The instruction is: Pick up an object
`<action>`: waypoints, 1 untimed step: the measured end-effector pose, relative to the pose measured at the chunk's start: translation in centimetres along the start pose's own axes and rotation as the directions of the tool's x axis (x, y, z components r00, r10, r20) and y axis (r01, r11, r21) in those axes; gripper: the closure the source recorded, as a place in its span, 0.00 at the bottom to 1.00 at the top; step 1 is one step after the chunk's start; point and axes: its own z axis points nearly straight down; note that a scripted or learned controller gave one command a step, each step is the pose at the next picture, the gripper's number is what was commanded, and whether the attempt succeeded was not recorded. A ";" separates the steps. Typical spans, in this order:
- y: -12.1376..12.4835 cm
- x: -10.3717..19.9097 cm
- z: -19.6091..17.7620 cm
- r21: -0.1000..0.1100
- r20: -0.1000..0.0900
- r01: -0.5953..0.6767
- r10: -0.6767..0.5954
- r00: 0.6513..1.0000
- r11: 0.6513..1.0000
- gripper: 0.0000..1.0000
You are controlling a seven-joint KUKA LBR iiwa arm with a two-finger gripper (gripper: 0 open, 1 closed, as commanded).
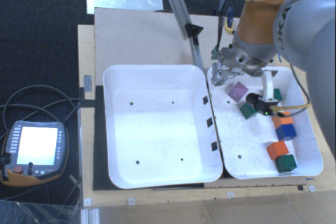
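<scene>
The arm's wrist covers the gripper [223, 73] above the right bin [310, 165], so I cannot tell how the fingers are set. In that bin, a purple block [237, 91] sits just below it, 3 green blocks, 2 orange, 1 blue. Left bin [113, 113] alongside. Grey casing lettering only partly readable.

A robotics lab: teach pendant [32, 153] beside bench-mounted white bins [157, 73].
</scene>
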 end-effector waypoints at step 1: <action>-0.2 5.1 0.6 0.000 -0.001 0.000 0.000 1.000 1.000 1.00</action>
